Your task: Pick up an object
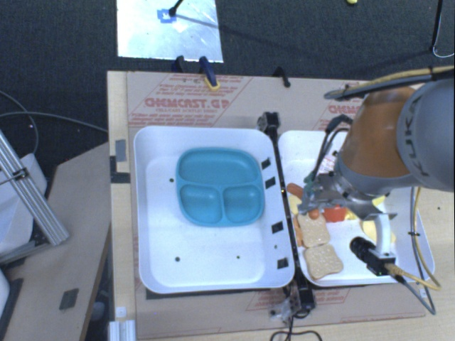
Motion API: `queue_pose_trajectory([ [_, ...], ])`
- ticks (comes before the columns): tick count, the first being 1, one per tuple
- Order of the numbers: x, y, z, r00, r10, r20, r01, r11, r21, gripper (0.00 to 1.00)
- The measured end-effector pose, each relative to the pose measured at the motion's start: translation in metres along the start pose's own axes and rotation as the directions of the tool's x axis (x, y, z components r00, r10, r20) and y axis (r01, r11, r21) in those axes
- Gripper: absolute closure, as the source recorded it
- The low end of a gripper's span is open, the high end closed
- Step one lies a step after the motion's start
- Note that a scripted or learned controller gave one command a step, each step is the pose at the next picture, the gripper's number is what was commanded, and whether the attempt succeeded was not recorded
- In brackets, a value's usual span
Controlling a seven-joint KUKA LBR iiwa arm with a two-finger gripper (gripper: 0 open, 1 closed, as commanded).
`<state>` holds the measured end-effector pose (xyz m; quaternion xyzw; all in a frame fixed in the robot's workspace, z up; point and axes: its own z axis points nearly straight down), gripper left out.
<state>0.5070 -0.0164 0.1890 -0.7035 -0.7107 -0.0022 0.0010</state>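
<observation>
My gripper hangs low over the left part of the right bin, under the grey and orange arm. Several toy food pieces lie beneath and around it. A red piece sits right at the gripper, partly hidden by it. A pale bread slice lies just in front of it, and a toast slice lies nearer the bin's front edge. A yellow piece shows to the right, and a small orange piece lies by the bin's left wall. Nothing shows as lifted.
The left bin holds a blue divided plate near its middle. Black clips line the wall between the two bins. The arm covers much of the right bin's back and right side.
</observation>
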Motion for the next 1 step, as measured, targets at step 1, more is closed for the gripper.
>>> queue_pose_trajectory([
  [1, 0.0523, 0.0113, -0.0956, 1.0, -0.001, 0.001, 0.001, 1.0, -0.01, 1.0],
])
